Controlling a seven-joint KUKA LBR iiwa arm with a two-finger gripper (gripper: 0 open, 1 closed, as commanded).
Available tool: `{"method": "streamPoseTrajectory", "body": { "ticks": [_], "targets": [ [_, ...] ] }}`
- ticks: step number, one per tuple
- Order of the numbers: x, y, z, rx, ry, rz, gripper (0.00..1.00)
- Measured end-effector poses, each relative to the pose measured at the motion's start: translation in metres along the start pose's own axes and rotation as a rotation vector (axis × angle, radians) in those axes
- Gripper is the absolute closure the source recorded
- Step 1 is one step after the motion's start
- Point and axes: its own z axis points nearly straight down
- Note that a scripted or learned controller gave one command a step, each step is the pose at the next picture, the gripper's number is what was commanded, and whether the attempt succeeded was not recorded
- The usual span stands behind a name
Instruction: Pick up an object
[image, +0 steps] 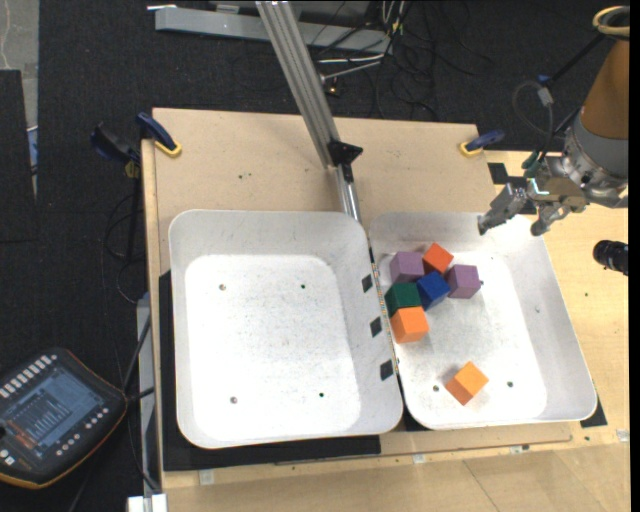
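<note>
Camera view: the right bin (560, 350) serves as landmark; the pincer (512, 216) hangs above its far rim with fingers spread wide and nothing between them, while a cluster of blocks lies in the bin's near-left part, among them a purple block (408, 265), a blue block (433, 288), a green block (403, 296) and an orange block (409, 324). A lone orange cube (466, 383) sits apart, nearer the bin's front. The step in hand appears to be the approach; the next move likely calls for travel over one block and a descent around it.
</note>
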Motion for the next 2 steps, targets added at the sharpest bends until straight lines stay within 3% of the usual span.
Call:
{"method": "streamPoseTrajectory", "body": {
  "ticks": [1, 2],
  "targets": [
    [0.0, 0.001, -0.003, -0.004, -0.001, -0.001, 0.0],
    [0.002, -0.003, 0.061, 0.002, 0.0, 0.001, 0.0]
  ]
}}
